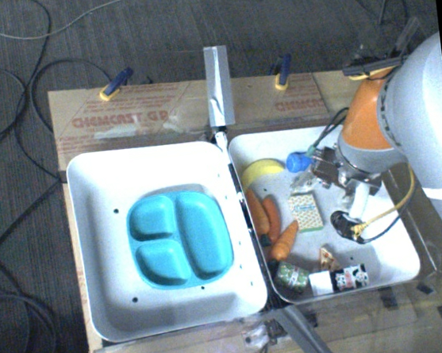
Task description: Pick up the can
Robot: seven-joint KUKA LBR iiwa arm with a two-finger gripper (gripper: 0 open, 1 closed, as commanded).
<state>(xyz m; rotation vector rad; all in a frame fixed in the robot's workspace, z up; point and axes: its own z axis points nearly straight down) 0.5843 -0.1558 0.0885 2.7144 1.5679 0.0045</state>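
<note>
The gripper (341, 177) hangs over the upper right part of the right bin (392, 266), its dark body pointing down and leftward from the orange-banded wrist. Whether it is wide or narrow I cannot tell — the tip is a dark clutter against the bin floor, and nothing can be seen gripped in it.

From there the can (291, 276) lies well apart, down and to the left in the camera view, at the bin's lower left corner near the front wall. It looks to be lying on its side, dark green, its long axis running roughly left to right, though it is small and hard to read. Between gripper and can sit a small patterned packet (306, 211) and two carrots (273, 225); the lower carrot's tip ends just above the can. A white and black box (339, 280) lies just beside the can on its right — close company for a grasp, I judge.
</note>
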